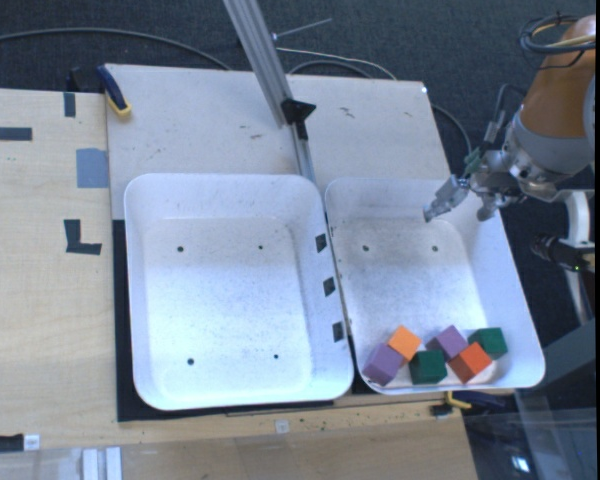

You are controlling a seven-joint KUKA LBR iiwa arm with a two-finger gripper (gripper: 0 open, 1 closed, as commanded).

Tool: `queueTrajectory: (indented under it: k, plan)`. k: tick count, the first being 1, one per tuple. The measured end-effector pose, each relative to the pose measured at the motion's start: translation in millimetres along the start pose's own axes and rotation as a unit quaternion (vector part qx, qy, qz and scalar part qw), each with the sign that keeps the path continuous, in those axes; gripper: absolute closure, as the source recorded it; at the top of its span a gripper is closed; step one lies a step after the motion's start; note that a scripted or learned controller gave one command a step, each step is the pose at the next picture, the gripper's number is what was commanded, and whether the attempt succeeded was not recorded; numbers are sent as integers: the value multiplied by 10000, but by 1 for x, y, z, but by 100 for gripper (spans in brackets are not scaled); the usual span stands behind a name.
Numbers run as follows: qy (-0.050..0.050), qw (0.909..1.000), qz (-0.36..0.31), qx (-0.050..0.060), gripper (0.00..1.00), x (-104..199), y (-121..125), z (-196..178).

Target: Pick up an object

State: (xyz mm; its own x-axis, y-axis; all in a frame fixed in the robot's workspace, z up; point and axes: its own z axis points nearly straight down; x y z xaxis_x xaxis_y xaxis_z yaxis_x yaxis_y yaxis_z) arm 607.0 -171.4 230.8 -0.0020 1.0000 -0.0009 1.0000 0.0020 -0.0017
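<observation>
Left bin (145, 268): white, finely speckled with dark dots. Right bin (500, 268): white, likewise speckled. Blocks at lower right of frame: orange (405, 342), two purple (383, 364) (447, 342), two dark green (428, 367) (491, 342), one red-orange (470, 361). Arm (558, 98) at upper right: grey with orange band. Bench (30, 268): pale wood marked with grey tape.

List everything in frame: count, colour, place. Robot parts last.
bins: 2, white, side by side on the bench
purple cubes: 2, right bin, near edge
orange cube: 1, right bin, near edge
green cubes: 2, right bin, near edge
red-orange cube: 1, right bin, near edge
metal pole: 1, silver, slanting over the bench behind the bins
clamp: 1, blue and yellow, bench far-left corner
arm: 1, grey with orange band, at right
hand: 1, above right bin's far-right corner, away from the cubes
</observation>
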Motion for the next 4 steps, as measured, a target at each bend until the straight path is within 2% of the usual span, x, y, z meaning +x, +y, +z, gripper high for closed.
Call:
queueTrajectory:
  k: [1, 2, 3, 4]
  plan:
    - [17, 10000, 3, 45, 0, 36, -24, 136]
    - [10, 10000, -14, 0, 0, 63, -6, 140]
    - [-14, 10000, 30, -10, 0, -29, 6, 139]
    - [10, 10000, 26, 32, 0, -31, -77, 140]
